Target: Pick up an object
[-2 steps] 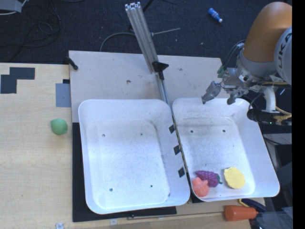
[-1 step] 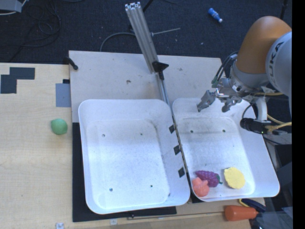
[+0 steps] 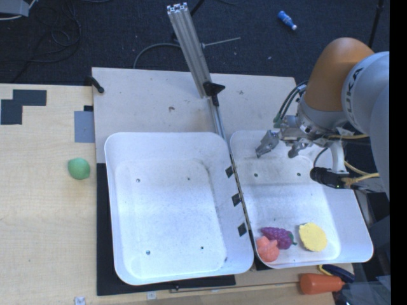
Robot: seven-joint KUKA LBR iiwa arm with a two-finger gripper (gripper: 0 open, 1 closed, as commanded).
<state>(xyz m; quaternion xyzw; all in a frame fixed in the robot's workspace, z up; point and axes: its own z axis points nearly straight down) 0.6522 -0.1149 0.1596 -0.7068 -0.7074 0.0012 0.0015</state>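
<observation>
Your gripper [image 3: 280,146] hangs over the far end of the right bin [image 3: 356,250], jaws spread, nothing between them. One finger [image 3: 265,146] angles left and down toward the bin floor; the other sits just right of it. The candidates lie well apart from the jaws, bunched at the bin's near end: a purple grape cluster [image 3: 277,235], an orange-red piece [image 3: 268,249] touching it at the near left corner, and a yellow round piece [image 3: 313,237] just beside the grapes to the right. The left bin [image 3: 121,146] carries nothing to grab. Outside the bins, a green ball [image 3: 79,168] rests on the table [image 3: 38,215] to the left, and an orange object [image 3: 321,283] lies past the right bin's near rim. Risk, as I judge it: if the jaws drop where they hang, they close on bare floor. The grapes and the orange-red piece touch, so a descent there may nudge one or catch both loosely. The corner wall crowds a finger.
</observation>
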